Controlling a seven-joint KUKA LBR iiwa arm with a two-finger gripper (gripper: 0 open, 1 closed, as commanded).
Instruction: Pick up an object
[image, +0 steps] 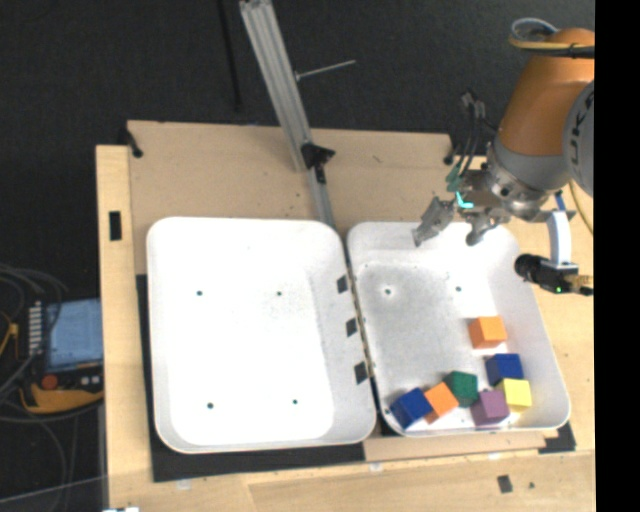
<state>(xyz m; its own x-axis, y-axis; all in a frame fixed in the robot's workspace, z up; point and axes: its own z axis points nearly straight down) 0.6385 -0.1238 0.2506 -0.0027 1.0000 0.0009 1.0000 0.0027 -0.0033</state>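
Note:
Several small blocks lie in the right bin (400, 250) near its front right corner: an orange block (487, 331), a blue block (505, 367), a yellow block (517, 392), a purple block (490, 406), a green block (462, 385), a second orange block (440, 400) and a second blue block (410, 407). My gripper (455, 226) hangs over the far edge of the right bin, well away from the blocks. Its two fingers are spread apart, open, with nothing between them.
The left bin (250, 330) sits beside the right one. A slanted metal rail (285, 95) runs from the top toward the gap between the bins. A blue device with cables (65, 340) lies off the bench at left.

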